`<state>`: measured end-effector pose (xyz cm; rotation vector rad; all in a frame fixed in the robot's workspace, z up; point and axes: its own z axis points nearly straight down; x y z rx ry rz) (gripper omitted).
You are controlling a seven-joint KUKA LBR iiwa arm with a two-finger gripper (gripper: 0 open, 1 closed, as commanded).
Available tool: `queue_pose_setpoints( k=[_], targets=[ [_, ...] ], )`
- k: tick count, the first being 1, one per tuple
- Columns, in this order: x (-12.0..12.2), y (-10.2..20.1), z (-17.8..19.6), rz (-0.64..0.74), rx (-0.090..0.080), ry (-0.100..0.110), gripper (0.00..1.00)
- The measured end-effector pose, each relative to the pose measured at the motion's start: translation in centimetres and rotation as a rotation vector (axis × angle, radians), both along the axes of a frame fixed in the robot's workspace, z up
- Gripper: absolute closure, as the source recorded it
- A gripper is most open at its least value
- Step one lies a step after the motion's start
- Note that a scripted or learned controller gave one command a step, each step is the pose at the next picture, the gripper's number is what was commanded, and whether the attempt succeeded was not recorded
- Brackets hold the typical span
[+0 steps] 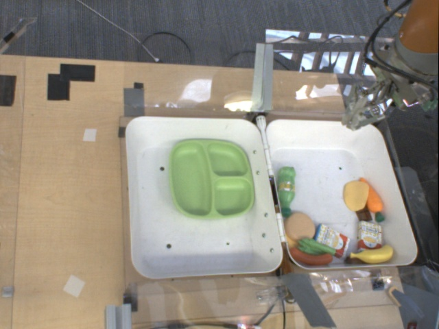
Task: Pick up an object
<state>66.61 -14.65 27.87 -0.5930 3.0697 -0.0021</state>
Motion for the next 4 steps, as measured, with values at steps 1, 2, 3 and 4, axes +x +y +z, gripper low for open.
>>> queue_pose_setpoints(
  k=[1, 2, 3, 4],
  targets=[
    [0.2, -4.8, -10.8, 0.123, 0.000, 0.014, 1.00],
    [0.4, -4.7, -10.3, 0.124, -0.003, 0.004, 0.00],
    [-6.6, -5.6, -18.6, 0.174, -0.002, 0.001, 0.00],
    [-10.5, -3.8, -18.9, 0.025, -0.004, 0.000, 0.00]
  ],
)
